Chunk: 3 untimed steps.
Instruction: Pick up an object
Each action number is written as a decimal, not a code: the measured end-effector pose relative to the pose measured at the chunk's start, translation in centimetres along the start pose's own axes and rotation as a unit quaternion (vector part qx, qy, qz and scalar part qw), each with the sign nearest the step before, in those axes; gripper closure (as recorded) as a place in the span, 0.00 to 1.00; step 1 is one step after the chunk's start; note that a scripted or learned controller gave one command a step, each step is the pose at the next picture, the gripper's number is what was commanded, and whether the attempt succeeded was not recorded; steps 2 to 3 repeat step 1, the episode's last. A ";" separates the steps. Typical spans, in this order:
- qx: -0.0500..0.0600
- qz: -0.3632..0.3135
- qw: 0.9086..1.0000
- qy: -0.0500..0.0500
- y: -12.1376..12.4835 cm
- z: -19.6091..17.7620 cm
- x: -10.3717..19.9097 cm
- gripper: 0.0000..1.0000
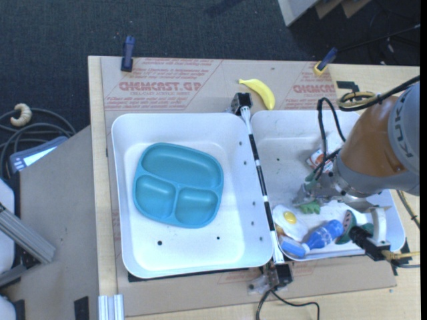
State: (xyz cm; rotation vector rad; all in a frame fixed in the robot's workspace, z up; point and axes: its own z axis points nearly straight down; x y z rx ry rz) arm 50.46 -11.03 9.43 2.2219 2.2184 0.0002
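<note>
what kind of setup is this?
Likely a robot-grasping lab bench: two shallow white bins on a paper-covered board, a grey-and-orange arm reaching in, loose cables on carpet.

Grey arm [408, 122], orange band [371, 145] above wrist, black cables [325, 122] looping alongside.

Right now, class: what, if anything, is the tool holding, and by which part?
Cannot be told: the tool is low over a green object in the right bin, with no grip visible.
</note>
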 end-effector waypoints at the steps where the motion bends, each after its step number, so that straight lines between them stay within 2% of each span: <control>1: 0.000 -0.001 1.000 0.001 0.6 -13.4 6.2 1.00; 3: 0.000 -0.001 1.000 0.001 0.6 -13.4 6.2 1.00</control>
